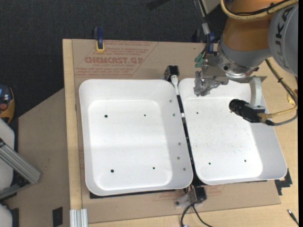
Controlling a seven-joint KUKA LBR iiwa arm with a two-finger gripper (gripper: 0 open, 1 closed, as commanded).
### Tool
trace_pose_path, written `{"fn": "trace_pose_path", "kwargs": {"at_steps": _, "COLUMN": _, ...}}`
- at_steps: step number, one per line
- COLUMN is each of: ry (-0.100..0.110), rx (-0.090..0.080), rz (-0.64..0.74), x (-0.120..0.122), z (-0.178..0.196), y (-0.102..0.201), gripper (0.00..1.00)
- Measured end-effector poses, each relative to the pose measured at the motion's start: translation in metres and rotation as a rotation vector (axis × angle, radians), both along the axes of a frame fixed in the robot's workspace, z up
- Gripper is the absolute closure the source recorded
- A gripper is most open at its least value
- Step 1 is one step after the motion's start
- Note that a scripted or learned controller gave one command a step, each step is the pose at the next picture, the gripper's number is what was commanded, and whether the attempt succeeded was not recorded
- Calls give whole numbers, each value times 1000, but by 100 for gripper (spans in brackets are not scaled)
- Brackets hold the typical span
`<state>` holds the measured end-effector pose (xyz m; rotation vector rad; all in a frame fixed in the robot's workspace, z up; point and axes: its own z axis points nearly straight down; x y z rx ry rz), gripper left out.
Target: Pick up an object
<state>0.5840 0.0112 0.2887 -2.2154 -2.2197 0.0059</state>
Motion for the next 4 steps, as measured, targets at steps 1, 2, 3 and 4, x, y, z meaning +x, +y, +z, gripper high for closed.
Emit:
{"fn": "trace_pose_path", "kwargs": {"at_steps": 1, "ry": -10, "rx": -1, "rz": -1, "x": -10, "z": 26, "y": 7, "gripper": 100}}
{"fn": "trace_pose_path", "kwargs": {"at_steps": 2, "ry": -12, "rx": -2, "rz": -2, "x": -9, "z": 56, "y": 1, "gripper": 100}}
{"fn": "trace_pose_path", "kwargs": {"at_steps": 3, "ry": -4, "rx": -1, "rz": -3, "x": -28, "z": 53, "y": -12, "gripper": 100}}
{"fn": "trace_pose_path", "kwargs": {"at_steps": 4, "ry": -11, "rx": -2, "rz": -3, "x": -33, "z": 73, "y": -24, "gripper": 100}}
